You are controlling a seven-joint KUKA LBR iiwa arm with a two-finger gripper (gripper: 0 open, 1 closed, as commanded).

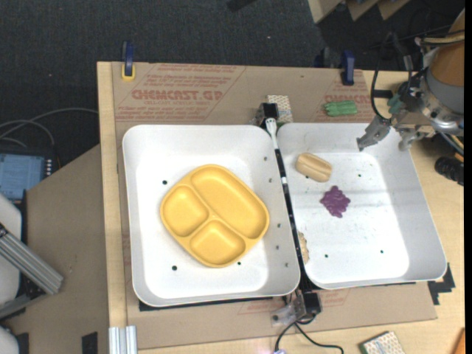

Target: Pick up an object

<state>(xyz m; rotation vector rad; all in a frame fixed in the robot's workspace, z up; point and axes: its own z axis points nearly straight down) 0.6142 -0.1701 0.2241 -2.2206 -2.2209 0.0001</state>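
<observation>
Gripper (386, 134) is seen spread open, holding nothing, above right bin's (413, 260) far rim. Bread roll (314, 167) lies nearby, purple grape bunch (335, 200) beyond. Descent is best centred over roll, fingers straddling it.

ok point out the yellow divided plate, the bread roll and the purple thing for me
yellow divided plate (214, 214): camera view, on its centre ridge.
bread roll (314, 167): camera view, middle of its top.
purple thing (335, 200): camera view, its middle.
</observation>
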